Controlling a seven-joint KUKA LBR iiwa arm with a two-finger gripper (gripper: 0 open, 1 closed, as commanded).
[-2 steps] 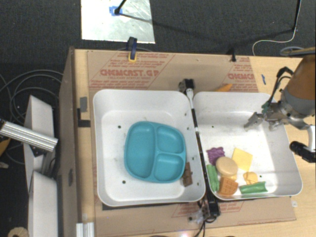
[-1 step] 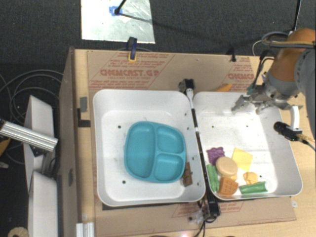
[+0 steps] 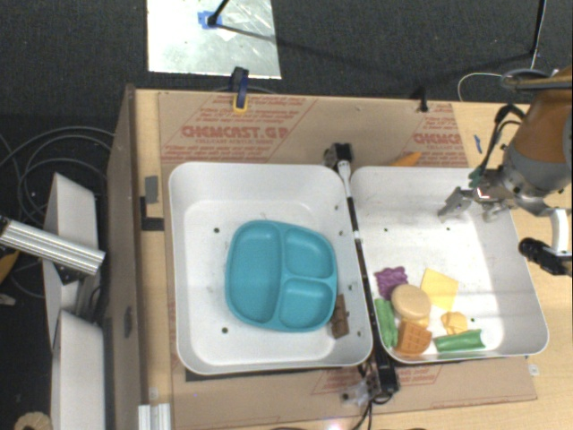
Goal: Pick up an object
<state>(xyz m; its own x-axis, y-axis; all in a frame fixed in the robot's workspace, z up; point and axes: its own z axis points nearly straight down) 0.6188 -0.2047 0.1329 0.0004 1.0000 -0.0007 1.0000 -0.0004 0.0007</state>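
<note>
Tan bench (image 3: 269, 124) with red print, dark floor around it, cables at far left, shiny sheet (image 3: 213, 23) on the floor at the far side. Two white bins side by side. Left bin (image 3: 192, 240) holds a blue divided plate (image 3: 282, 276), with a small brown piece (image 3: 341, 316) just off the plate's right edge. Right bin (image 3: 501, 267): toy food bunched in the near-left corner — purple grapes (image 3: 389, 280), yellow wedge (image 3: 439, 288), tan bun (image 3: 411, 302), waffle (image 3: 414, 338), green bean (image 3: 458, 339) lying left-right, long green piece (image 3: 385, 321) lying near-far along the left wall. Gripper (image 3: 458, 202) over the bin's far right, well apart from the food, holding nothing; finger spread cannot be made out.
</note>
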